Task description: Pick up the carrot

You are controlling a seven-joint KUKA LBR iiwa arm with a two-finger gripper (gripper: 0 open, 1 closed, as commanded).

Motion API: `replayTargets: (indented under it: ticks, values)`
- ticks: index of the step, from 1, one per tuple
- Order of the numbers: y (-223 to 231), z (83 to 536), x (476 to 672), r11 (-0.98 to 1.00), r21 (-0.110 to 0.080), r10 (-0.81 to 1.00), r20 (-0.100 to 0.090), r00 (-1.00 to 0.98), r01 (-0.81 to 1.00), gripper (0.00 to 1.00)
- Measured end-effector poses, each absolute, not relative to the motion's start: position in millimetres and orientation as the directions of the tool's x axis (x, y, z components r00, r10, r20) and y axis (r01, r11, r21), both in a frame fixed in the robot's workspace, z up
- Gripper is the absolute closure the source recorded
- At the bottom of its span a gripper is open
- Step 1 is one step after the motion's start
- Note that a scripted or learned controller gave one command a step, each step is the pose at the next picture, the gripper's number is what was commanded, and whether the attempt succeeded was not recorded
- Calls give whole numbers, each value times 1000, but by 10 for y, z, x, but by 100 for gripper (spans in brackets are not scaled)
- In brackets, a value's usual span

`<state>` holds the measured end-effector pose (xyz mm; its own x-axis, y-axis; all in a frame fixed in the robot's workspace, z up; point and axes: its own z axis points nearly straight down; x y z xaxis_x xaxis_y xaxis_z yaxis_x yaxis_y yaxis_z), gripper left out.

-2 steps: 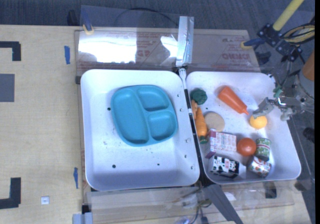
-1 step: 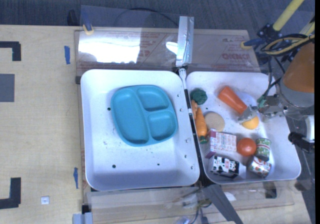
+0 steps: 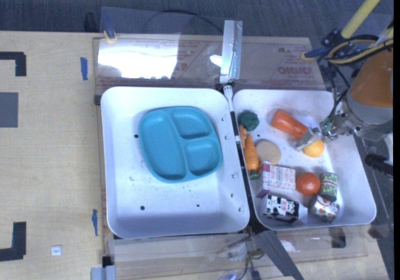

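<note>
The carrot (image 3: pixel 250 152) is slim and orange with a green end. It lies lengthwise against the left wall of the right bin (image 3: pixel 365 179), just below a green broccoli piece (image 3: pixel 248 119). My gripper (image 3: pixel 310 139) hangs low in the upper right part of that bin. It sits between a thick orange-red piece (image 3: pixel 289 122) and a yellow lemon (image 3: pixel 315 149), about a hand's width to the right of the carrot. Nothing shows between its tips.
Around the carrot lie a beige round disc (image 3: pixel 268 150), a pink box (image 3: pixel 278 177), a tomato (image 3: pixel 307 183), two cans (image 3: pixel 325 200) and a black-and-white carton (image 3: pixel 280 207). The left bin (image 3: pixel 119 166) holds a blue divided plate (image 3: pixel 180 143).
</note>
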<state>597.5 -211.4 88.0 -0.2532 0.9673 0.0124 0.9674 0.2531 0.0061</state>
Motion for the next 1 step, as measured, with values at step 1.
replayTargets:
  ticks: [1]
  values:
    - [-2090, 1265, 6048, 330, 4, 944, -2, -330, 944, 0]
